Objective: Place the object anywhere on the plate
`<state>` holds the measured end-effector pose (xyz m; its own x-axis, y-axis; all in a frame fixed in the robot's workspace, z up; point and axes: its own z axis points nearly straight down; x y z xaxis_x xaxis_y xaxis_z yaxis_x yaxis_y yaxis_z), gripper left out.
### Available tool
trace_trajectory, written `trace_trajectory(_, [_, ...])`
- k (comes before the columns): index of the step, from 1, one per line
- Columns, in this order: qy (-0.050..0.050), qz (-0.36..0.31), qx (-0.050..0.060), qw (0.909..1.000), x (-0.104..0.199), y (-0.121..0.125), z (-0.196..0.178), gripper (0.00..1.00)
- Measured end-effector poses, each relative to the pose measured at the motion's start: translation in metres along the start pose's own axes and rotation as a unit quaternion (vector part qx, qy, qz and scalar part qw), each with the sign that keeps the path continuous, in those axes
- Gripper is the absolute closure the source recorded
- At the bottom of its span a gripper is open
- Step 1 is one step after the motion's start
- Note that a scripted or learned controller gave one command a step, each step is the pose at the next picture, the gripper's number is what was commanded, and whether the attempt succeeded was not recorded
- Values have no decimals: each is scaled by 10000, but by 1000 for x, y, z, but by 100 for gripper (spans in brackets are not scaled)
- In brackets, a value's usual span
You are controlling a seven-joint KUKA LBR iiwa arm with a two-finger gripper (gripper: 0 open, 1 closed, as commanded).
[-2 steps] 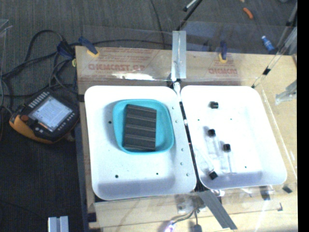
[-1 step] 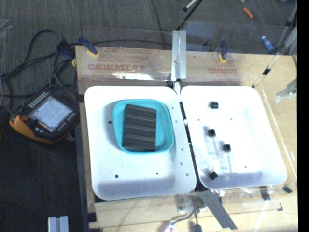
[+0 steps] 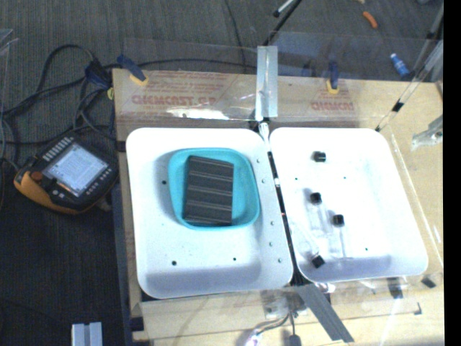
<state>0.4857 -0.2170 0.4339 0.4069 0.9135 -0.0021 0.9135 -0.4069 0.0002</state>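
A dark grey ribbed rectangular object [image 3: 209, 189] lies flat on the light blue plate [image 3: 248, 200], which sits in the left white bin [image 3: 194, 265]. The object covers most of the plate's middle, leaving the blue rim showing all around it.
The right white bin [image 3: 374, 186] holds clear plastic vials with black caps [image 3: 325, 225] and a small black cap [image 3: 319, 156] near its back. A metal divider [image 3: 266, 92] stands between the bins at the back. A teach pendant [image 3: 68, 175] and cables lie on the floor at the left.
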Motion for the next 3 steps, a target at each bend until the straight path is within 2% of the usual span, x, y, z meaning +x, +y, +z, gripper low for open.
trace_trajectory(1, [1,683,3,9977,1,-2,0,0])
trace_trajectory(3, [-1,683,2,9977,1,-2,0,0])
